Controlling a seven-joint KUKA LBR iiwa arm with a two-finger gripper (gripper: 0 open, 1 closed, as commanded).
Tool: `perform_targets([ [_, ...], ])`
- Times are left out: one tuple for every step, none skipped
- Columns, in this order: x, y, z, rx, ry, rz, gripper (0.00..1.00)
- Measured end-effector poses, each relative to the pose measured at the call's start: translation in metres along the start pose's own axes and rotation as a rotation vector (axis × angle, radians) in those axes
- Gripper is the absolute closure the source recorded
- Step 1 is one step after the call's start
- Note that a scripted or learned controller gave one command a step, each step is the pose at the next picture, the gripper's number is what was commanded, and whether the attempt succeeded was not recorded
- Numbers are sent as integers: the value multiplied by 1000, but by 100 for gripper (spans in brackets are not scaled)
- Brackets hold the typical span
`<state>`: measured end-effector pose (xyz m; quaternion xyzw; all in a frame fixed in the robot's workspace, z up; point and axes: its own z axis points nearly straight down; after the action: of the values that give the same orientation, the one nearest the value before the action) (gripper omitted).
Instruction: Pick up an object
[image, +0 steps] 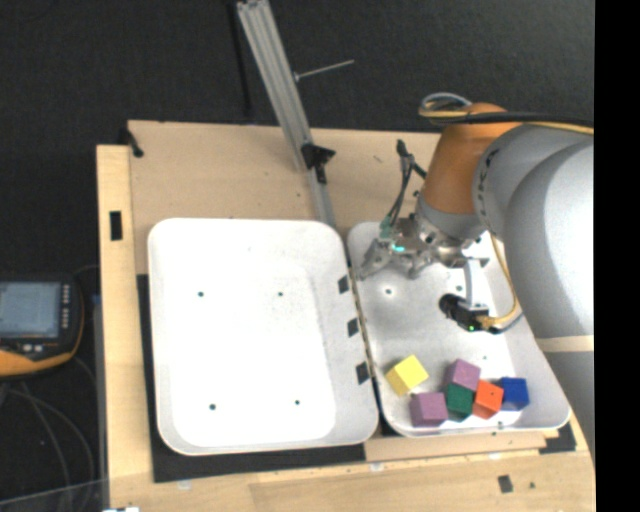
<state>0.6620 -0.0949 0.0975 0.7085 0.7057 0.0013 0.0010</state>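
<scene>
Gripper (392, 252): metal, at right bin's (430, 300) far corner; jaws' spread cannot be told. Cubes, matte, clustered at near edge, well apart: yellow (408, 375), two purple (464, 375), green (459, 400), orange (488, 398), blue (514, 392).

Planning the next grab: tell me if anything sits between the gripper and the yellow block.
Nothing visible does. The gripper is over the far end of the right bin, and bare white floor runs from there to the yellow block; the other blocks lie farther right.
</scene>
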Motion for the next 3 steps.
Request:
perform_targets([
  [-56,-18,0,3,-4,1,0],
  [-49,-44,-3,5,-2,-1,0],
  [-50,-91,-91,-5,-3,-2,0],
])
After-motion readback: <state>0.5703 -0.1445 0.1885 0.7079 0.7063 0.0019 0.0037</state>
